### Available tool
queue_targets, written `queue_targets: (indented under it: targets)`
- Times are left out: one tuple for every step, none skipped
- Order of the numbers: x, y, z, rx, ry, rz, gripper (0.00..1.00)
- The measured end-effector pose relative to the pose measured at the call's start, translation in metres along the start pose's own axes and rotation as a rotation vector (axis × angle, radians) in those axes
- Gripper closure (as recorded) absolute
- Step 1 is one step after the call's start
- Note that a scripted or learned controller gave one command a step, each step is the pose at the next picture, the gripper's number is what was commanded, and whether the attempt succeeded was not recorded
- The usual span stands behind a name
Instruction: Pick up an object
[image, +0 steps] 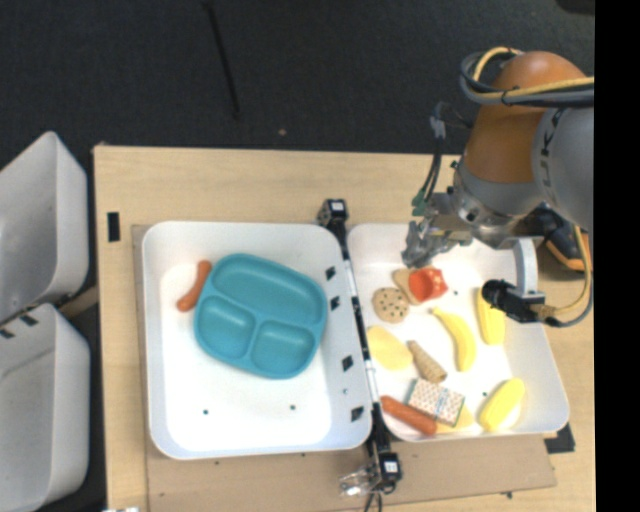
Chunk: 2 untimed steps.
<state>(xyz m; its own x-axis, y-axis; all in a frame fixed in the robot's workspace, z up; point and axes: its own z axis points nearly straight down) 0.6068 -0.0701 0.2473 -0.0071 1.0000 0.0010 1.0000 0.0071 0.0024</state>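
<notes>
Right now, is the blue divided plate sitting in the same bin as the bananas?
No, the blue divided plate lies in the left bin beside an orange sausage, while the bananas lie in the right bin.

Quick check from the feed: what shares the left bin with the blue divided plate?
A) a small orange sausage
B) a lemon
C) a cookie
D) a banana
A: a small orange sausage lies by the left edge of the blue plate in the left bin; the other foods sit in the right bin.
</notes>
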Motion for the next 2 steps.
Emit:
queue_targets:
  targets:
    - [0.046,0.006,0.003,0.0,0.0,0.001,1.0]
    - [0.093,0.014,0.004,0.001,0.0,0.001,1.0]
